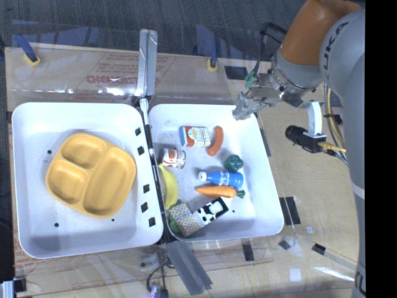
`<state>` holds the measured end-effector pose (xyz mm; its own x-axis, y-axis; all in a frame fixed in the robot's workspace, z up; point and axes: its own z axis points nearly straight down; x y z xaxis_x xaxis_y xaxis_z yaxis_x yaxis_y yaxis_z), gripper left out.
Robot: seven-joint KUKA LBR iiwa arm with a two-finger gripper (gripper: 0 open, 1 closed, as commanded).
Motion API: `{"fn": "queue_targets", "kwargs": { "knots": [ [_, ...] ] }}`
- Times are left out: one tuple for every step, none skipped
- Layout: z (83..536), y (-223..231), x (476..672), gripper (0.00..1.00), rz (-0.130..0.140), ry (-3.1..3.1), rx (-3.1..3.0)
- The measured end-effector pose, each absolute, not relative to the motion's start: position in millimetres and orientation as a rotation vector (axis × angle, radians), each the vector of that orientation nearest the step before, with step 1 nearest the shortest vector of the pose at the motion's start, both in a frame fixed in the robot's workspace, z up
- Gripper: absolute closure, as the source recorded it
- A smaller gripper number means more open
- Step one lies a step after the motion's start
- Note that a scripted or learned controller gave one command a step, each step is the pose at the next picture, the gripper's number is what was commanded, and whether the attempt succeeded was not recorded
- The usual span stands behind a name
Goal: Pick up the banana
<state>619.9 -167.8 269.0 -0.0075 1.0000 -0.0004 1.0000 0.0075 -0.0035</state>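
Two shallow white bins sit side by side on the surface. One yellow three-compartment plate [91,174] lies in the left bin [31,228], with bare floor all around it. The right bin [263,210] holds the clutter: one banana [169,187] against its left wall, one small can [174,158] just above it, one carton [195,136] with print too small to read, one sausage [216,140] beside the carton, one blue bottle [222,179], one carrot [217,191] just below the bottle, one dark green piece [233,162], one checkered pouch [182,219] and one black-and-white patterned block [212,210]. The bin's right strip is open. The jaws [243,108] hover over the bin's upper right corner, well apart from the banana; I cannot tell their spread.
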Motion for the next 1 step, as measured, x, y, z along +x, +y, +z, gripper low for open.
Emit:
{"fn": "queue_targets", "kwargs": {
  "knots": [
    [224.7, -141.1, 608.9, 0.00, 0.002, -2.366, -2.063]
  ]
}}
